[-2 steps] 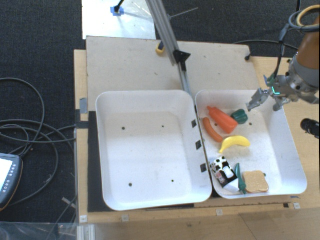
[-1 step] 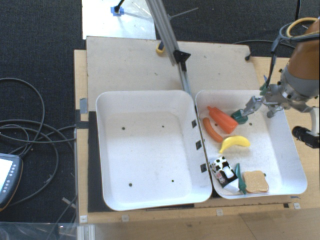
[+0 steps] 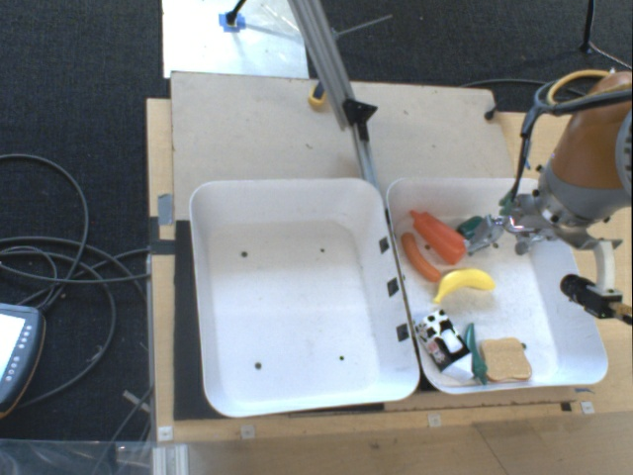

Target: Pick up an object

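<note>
Orange carrot, axis upper-left to lower-right

The banana lay in the right bin. Two carrots lay just behind it, the sandwich and a toy cow before it, the left bin to its left.

Reaching in from the right, arm bent low, orange band up top, wrist angled left, gripper pointing leftward. Can't make out much more.
</note>
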Motion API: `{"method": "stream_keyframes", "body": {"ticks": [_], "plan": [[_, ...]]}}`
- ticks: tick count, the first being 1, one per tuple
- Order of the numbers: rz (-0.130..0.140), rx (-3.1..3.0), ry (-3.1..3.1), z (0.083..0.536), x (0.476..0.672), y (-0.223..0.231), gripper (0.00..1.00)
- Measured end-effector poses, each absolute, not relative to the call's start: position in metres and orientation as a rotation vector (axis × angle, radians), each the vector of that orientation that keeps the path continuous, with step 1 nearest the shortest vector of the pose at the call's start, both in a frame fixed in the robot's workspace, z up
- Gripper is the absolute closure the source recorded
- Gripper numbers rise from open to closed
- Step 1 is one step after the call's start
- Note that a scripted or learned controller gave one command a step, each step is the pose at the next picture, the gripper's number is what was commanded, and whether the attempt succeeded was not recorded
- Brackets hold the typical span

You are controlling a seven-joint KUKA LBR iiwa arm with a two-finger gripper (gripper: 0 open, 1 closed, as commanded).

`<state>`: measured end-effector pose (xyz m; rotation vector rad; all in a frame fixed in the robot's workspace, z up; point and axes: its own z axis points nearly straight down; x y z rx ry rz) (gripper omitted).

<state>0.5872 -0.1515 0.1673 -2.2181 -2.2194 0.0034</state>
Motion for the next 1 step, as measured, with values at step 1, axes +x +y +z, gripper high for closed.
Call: {"method": "stream_keyframes", "body": {"ticks": [1], "plan": [[0.003,-2.215,-2.223,0.1127,0.5967,-0.1486,0.00]]}}
